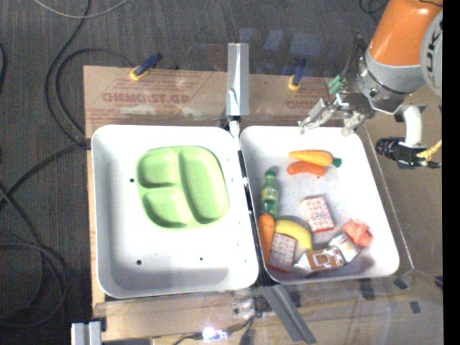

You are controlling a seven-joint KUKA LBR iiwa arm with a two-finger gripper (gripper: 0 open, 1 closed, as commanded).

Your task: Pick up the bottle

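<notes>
A small green bottle (269, 190) lies near the left wall of the right bin (379, 192), its cap toward the back. My gripper (330, 121) hangs above the far edge of that bin, well behind and to the right of the bottle. Its fingers (310, 122) are spread apart with nothing between them.
The right bin also holds two carrots (311, 157) at the back, another carrot (266, 233), a banana (296, 232), small cartons (317, 213) and a red item (357, 233). A green divided tray (183, 185) sits in the left bin (115, 264). A metal post (236, 85) stands between the bins.
</notes>
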